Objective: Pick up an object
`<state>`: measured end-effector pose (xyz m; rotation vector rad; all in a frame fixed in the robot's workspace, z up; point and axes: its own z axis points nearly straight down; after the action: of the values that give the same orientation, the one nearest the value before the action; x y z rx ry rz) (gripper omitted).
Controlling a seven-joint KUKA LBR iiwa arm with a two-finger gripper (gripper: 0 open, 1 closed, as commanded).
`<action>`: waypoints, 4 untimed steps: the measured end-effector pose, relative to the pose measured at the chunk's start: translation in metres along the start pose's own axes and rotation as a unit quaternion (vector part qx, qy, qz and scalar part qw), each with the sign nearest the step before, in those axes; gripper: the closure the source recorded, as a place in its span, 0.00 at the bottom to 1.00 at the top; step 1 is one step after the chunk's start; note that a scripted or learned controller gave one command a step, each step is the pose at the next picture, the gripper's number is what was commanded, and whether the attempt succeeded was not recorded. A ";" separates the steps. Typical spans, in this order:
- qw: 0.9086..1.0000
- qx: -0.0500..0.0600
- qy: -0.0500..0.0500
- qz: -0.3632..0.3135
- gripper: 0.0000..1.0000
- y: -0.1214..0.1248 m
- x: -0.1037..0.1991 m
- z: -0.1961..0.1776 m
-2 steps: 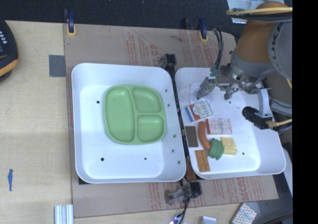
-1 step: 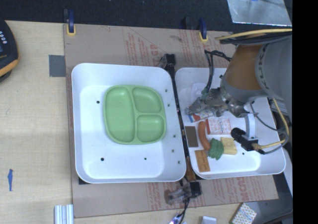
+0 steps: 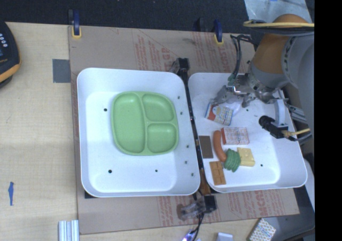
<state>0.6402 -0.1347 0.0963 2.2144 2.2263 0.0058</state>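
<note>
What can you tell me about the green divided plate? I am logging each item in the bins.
The green divided plate is pale green, looks like matte plastic and has a rounded-square outline. Raised ridges split it into three compartments: one long one on the view's left, two smaller ones on the right. It lies flat and upright near the middle of the left white bin, turned slightly. It touches the bin floor alone.

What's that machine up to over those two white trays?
A robot arm reaches in over the right bin, its gripper low above a crinkly packet near the bin's far end. Toy foods lie nearer: a sausage, cheese, something green. The left bin holds a green divided plate.
</note>
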 end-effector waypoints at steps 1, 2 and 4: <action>1.000 -0.002 -0.002 -0.001 1.00 0.000 0.000 -0.013; 1.000 -0.002 -0.002 -0.002 0.00 0.000 0.000 -0.012; 1.000 0.005 0.000 -0.001 0.00 -0.125 -0.009 -0.066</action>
<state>0.5150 -0.1446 0.1623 2.2182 2.2329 -0.0048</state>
